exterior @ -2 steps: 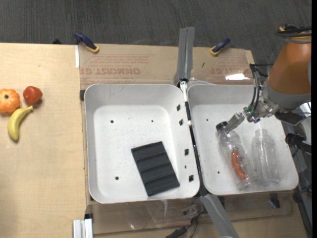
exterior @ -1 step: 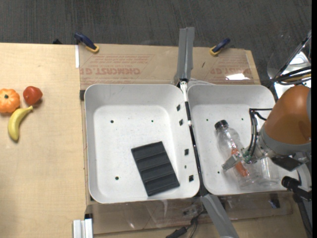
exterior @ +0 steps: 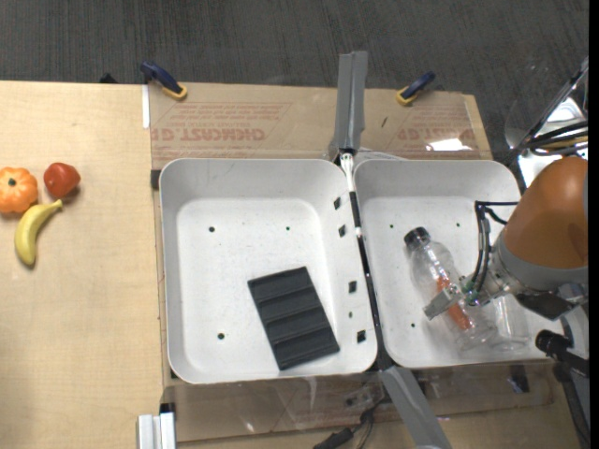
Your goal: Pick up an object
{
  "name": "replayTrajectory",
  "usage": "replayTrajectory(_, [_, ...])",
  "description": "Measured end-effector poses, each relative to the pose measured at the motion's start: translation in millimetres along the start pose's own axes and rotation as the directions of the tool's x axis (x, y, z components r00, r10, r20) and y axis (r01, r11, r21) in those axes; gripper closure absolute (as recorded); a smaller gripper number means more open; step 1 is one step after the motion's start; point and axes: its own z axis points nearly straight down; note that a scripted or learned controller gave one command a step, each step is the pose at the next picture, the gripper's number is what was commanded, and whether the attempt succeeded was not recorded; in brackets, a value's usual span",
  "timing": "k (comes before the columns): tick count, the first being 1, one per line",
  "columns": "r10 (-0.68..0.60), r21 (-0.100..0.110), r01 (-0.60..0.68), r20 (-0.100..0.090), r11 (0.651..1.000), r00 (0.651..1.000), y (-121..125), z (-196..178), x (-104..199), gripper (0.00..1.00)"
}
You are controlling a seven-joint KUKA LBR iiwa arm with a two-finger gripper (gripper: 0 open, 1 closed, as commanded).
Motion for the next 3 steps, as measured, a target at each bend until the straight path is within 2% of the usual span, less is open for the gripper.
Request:
replayTrajectory(1, [0.023, 0.0, -0.023, 0.002, 1.0, 1.0, 84.8, -91.1, 50.6, 1.0])
replayTrajectory(2, [0.023, 0.0, -0.023, 0.002, 1.0, 1.0, 84.7, -91.4, 50.3, 0.0])
replayTrajectory(3, [0.072, -0.031, -0.071, 0.031, 0.997, 0.997, 66.1, -32.8, 6.4, 0.0])
